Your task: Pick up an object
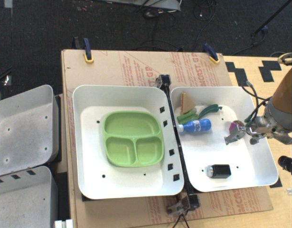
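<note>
A blue bottle (198, 125) is lying on its side in the right bin (259, 175), in its upper left part. Its long axis is running left to right, cap pointing left. The gripper (237, 133) is being held over the bin's right side, well right of the bottle, just beside a small purple thing (236, 125). Whether it is open or closed cannot be told.
</note>
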Controlling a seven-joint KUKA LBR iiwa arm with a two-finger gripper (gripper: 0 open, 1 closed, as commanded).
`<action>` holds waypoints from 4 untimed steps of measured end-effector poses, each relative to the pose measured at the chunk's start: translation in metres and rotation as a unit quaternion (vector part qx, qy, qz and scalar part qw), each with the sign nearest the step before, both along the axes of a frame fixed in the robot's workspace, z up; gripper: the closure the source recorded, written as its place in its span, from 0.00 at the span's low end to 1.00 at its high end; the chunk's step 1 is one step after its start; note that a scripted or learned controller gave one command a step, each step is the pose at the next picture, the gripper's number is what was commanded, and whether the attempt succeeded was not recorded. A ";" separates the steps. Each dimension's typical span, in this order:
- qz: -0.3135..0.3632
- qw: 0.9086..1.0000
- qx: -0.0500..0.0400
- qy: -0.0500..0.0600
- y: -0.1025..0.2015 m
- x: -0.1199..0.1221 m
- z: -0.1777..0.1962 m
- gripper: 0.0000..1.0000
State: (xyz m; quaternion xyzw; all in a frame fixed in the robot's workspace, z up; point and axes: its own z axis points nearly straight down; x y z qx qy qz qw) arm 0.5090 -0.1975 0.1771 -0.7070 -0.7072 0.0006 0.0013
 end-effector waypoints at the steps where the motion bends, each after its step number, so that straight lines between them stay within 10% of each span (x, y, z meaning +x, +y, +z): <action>1: -0.001 1.000 0.001 0.001 0.006 0.000 -0.063 0.00; 2: -0.001 1.000 0.000 0.000 0.007 -0.001 -0.086 0.00; 3: -0.001 1.000 0.000 -0.001 0.007 0.000 -0.075 1.00; 4: 0.001 1.000 -0.001 -0.003 0.000 0.008 -0.024 1.00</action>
